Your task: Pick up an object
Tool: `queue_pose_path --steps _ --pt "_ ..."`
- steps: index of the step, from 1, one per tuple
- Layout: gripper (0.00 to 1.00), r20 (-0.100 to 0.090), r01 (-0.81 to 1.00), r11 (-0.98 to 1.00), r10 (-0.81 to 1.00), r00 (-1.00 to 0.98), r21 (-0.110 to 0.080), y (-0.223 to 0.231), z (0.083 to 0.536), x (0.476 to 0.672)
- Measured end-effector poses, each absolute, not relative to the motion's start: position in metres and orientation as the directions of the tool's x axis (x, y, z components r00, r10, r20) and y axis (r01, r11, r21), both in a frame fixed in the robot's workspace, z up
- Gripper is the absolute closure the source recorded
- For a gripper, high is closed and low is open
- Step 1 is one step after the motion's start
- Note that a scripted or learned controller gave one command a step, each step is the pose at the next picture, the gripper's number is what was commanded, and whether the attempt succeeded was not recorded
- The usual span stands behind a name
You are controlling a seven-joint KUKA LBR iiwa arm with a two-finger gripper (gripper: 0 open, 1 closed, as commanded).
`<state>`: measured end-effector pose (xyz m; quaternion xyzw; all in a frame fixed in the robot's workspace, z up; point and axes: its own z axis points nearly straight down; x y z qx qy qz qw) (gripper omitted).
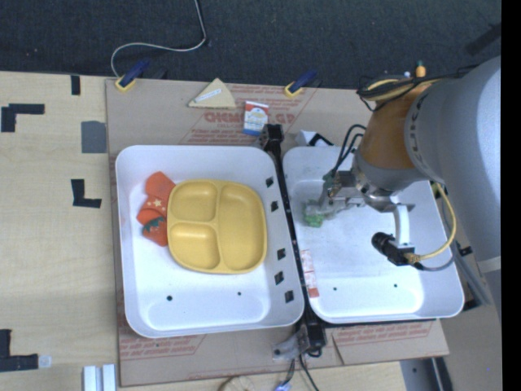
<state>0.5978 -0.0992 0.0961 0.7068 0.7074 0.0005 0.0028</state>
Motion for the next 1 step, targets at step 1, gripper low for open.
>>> queue_pose_path --steps 1 --pt "1.0 0.0 1.0 0.002 1.0 -0.002 0.008 -0.1003 0.0873 0.5789"
